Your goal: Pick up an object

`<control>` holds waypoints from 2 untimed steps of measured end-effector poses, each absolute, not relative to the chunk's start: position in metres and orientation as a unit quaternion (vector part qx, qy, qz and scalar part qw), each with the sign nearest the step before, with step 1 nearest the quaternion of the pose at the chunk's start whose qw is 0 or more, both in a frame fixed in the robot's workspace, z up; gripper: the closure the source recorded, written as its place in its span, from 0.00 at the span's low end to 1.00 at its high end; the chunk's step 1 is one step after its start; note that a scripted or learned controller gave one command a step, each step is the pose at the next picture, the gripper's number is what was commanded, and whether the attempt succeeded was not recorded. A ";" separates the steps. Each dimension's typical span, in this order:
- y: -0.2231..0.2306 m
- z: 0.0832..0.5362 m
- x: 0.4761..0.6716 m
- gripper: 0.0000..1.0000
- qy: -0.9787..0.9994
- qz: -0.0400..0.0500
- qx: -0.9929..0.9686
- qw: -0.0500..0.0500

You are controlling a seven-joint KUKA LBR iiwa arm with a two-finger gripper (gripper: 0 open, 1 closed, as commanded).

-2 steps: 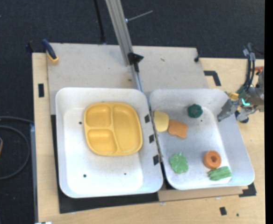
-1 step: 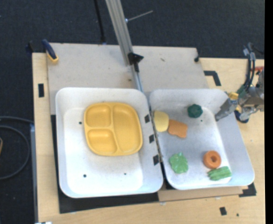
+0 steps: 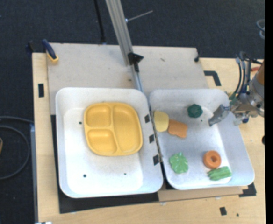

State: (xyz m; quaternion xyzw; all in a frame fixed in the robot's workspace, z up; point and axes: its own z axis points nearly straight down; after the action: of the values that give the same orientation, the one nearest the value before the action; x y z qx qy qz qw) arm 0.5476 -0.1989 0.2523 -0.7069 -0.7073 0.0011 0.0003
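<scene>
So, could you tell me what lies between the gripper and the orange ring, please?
In the camera view, just bare white bin floor separates the gripper from the orange ring.

Arm wrist (image 3: 254, 90): grey metal housing, orange patch showing at upper right. Dark cables (image 3: 241, 76) looping along wrist's left side. End effector (image 3: 218, 115): grey, angular finger projecting left and downward; pale bracket (image 3: 243, 108) joining it to wrist.

Blue-and-yellow clamp (image 3: 50, 51) (bench's far-left corner), metal pole (image 3: 120, 24) behind bins.
</scene>
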 end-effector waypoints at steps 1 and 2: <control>-0.196 0.190 0.551 0.00 -0.707 0.001 -0.707 0.001; -0.203 0.145 0.548 0.00 -0.707 0.001 -0.707 0.001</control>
State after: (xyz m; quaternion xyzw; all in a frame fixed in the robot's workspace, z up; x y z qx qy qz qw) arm 0.5477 -0.2026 0.1454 -0.7072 -0.7070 0.0012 0.0008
